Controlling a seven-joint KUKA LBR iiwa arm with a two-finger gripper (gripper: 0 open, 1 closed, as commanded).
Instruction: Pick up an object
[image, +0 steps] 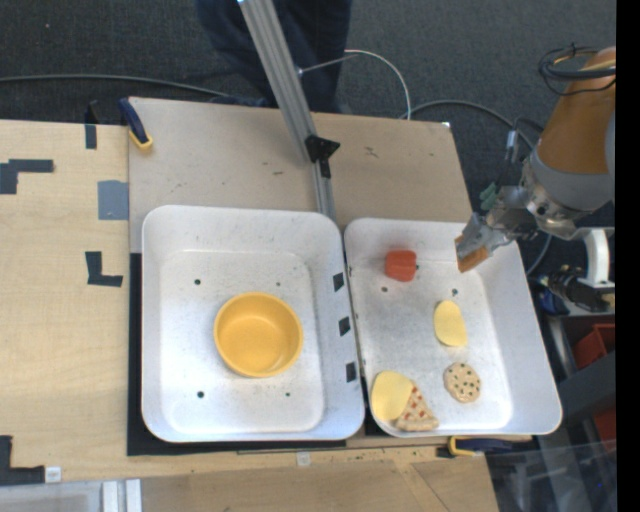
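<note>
The red block (401, 265) lies at the far end of the right bin (535, 400), nearest the gripper (473, 250), whose opening cannot be told. A vertical descent centred over it is advised, well apart from the cookie (462, 382).

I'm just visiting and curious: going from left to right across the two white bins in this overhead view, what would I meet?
Yellow bowl → red block → pale yellow oval piece → end effector at the right bin's far right. The pieces at the near edge overlap in the order, so I leave them out.
</note>
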